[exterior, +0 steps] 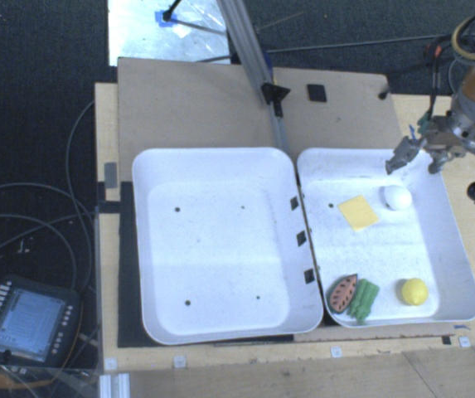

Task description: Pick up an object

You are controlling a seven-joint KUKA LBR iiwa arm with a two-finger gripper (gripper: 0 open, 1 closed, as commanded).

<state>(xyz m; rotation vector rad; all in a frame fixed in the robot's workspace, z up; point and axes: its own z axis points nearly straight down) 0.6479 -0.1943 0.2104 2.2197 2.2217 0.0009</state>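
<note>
The right bin (436, 247) holds a white ball (396, 197), a flat yellow square (358, 212), a small yellow ball (414, 291), a green piece (363, 298) and a reddish-brown oval piece (341, 292). My gripper (419, 159) hangs over the bin's far right corner, just above and to the right of the white ball. Its two fingers stand apart with nothing between them.
The left bin (150, 222) lies beside the right one, joined by black clips (301, 237). A metal pole (245, 36) slants across the back of the bench. A teach pendant (26, 317) and cables lie on the floor at the left.
</note>
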